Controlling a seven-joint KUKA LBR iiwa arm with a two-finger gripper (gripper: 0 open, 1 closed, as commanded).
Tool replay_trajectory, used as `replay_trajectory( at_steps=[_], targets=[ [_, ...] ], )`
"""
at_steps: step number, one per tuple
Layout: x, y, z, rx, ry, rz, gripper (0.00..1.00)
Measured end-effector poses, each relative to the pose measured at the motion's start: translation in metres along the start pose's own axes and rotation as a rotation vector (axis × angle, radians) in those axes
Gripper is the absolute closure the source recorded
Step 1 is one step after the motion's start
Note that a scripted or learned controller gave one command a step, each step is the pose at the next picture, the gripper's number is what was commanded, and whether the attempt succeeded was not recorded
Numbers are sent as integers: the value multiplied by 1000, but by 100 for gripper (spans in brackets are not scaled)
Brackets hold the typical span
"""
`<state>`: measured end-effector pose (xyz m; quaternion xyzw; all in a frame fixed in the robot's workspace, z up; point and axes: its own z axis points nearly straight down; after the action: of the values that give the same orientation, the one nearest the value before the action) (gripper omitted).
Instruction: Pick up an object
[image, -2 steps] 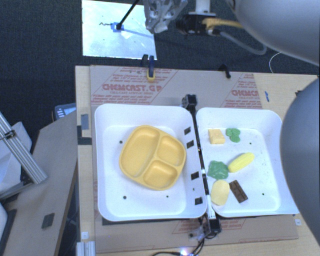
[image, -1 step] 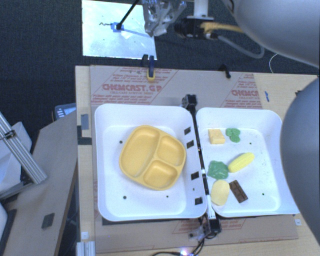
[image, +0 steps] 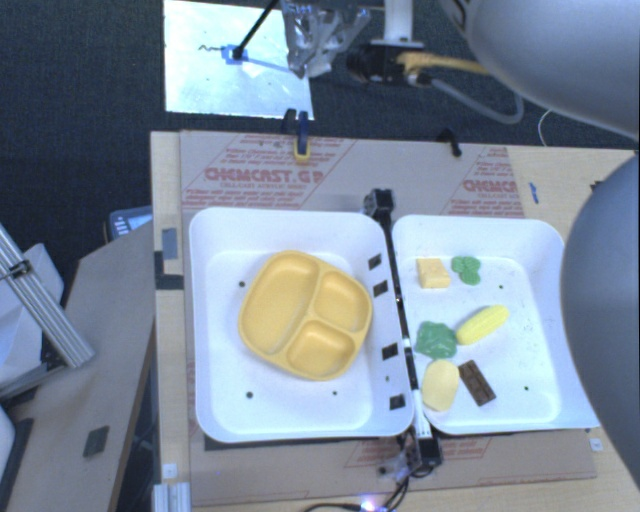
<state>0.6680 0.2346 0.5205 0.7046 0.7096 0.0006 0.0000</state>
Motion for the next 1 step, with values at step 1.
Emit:
replay_trajectory(
  at_steps=[1],
  targets=[
    [0, 0, 6, 0, 0, 0, 100]
  ],
)
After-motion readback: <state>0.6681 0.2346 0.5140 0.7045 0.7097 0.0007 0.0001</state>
